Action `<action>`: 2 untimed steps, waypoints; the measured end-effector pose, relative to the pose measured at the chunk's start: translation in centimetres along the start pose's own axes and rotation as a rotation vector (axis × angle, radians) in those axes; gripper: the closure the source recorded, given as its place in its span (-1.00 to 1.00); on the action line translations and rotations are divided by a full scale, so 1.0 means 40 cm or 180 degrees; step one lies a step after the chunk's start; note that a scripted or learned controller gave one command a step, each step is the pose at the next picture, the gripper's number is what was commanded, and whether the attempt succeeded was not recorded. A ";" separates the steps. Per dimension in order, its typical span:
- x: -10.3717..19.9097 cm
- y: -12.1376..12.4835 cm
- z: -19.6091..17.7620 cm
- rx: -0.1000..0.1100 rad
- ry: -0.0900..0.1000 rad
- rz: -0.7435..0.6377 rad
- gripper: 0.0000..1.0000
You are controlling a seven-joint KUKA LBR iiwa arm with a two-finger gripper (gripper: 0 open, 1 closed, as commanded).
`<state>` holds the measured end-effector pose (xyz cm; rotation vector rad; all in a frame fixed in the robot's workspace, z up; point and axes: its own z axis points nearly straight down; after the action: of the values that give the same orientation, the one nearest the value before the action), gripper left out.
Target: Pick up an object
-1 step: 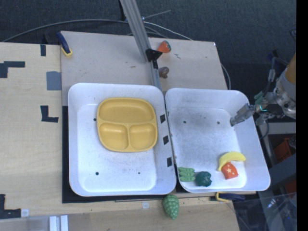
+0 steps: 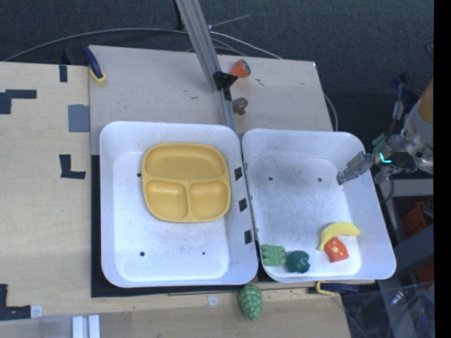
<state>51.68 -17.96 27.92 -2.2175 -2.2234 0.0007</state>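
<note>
Pincer (image 2: 350, 169) at right bin's (image 2: 296, 141) far right rim; open or together, cannot tell. Nearest pickable: yellow banana toy (image 2: 340, 231), nearer and slightly left, lying crosswise beside red toy (image 2: 337, 250).

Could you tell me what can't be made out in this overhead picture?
- Two-finger gripper, camera view: too small and dim to read its finger gap.
- Grey arm: cut off by the right edge.
- Small dark green toy in the right white bin: too small to identify.
</note>
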 end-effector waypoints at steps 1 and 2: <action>0.005 -0.002 0.108 0.0014 -0.0001 0.0003 -1.00; 0.003 0.012 0.263 0.0020 0.0002 0.0004 -1.00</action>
<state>52.16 -17.83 17.41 -2.2154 -2.2186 0.0071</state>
